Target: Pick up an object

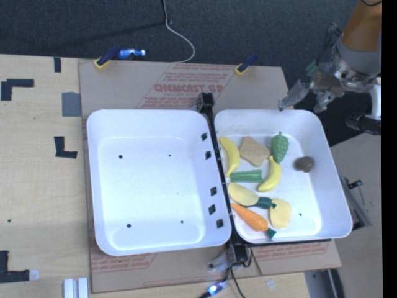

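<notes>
— Carrot [250,216] first, since it lies lowest in the frame. How many of those?

— One, orange with a green tip, at the lower edge of the right bin [322,225]. Two bins in all; the left bin [99,166] sits beside it at centre frame.

— And the rest of the right bin?

— Two bananas: one [230,155] along the bin's left wall, one [272,175] near the middle. One tan cracker [254,151] between them, toward the top. One dark green piece [246,176] lying flat just below the cracker. One green strawberry [280,147] right of the cracker. One brown ball [304,163] alone toward the right wall. Two pale yellow pieces: one [242,194] just above the carrot, one [280,213] to its right, with a small teal bit [265,202] between them.

— The gripper?

— It [302,100] hangs at the upper right of the frame, over the top rim of the right bin. Its fingers stand spread apart, with nothing between them and touching none of the items.
</notes>
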You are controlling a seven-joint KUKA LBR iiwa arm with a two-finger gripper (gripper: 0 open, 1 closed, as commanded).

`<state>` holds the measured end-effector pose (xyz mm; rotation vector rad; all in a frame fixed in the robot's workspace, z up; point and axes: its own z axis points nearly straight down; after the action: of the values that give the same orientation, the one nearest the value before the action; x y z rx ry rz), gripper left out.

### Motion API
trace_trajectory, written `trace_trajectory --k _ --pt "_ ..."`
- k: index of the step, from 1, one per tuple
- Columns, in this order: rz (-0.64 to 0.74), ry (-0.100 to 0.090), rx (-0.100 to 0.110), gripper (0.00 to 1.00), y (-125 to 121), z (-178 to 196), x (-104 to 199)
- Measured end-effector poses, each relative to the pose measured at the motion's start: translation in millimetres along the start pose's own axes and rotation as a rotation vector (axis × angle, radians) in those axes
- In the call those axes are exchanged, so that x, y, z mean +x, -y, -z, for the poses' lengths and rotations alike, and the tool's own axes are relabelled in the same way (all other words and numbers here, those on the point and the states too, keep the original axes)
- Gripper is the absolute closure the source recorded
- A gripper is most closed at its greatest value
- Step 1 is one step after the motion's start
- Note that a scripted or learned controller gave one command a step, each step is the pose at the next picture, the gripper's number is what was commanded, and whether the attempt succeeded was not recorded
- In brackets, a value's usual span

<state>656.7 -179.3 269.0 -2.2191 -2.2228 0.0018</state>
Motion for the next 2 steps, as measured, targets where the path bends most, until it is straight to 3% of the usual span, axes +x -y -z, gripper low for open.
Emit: trace_trajectory --k 1,2 --pt "0.001 -0.002 0.01 0.0 -9.7 -116.8 3.5" --pt "-0.001 0.001 0.004 0.0 -10.2 -189.5 -30.8"
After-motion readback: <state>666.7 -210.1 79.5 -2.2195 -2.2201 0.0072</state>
